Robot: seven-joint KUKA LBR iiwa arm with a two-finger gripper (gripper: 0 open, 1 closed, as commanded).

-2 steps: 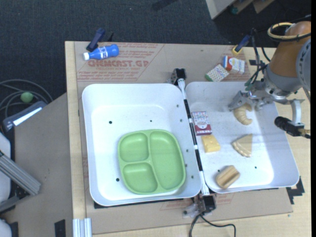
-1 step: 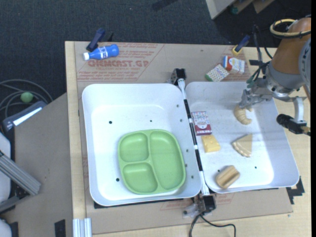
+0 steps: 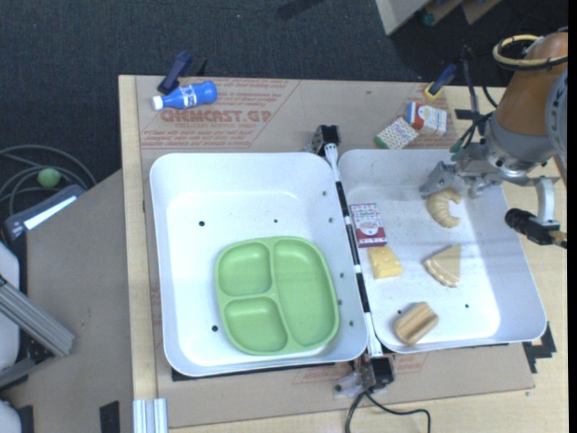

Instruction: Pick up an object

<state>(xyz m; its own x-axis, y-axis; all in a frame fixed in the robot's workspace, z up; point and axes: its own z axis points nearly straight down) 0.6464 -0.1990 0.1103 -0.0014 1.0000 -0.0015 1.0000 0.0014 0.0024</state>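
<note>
Currently the hand (image 3: 445, 186) hovered over the croissant (image 3: 443, 209) near the right bin's (image 3: 514, 318) far edge; grip state indeterminate, nothing lifted.

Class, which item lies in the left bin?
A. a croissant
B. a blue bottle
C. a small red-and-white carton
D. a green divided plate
D: the green divided plate lies alone in the left bin, while the food items sit in the right bin.

Left bin: a green plastic plate with three compartments (image 3: 275, 293).
Bench, far left: a blue and white bottle lying on its side (image 3: 185, 96).
Bench, far right: small printed cartons (image 3: 411, 127).
</note>
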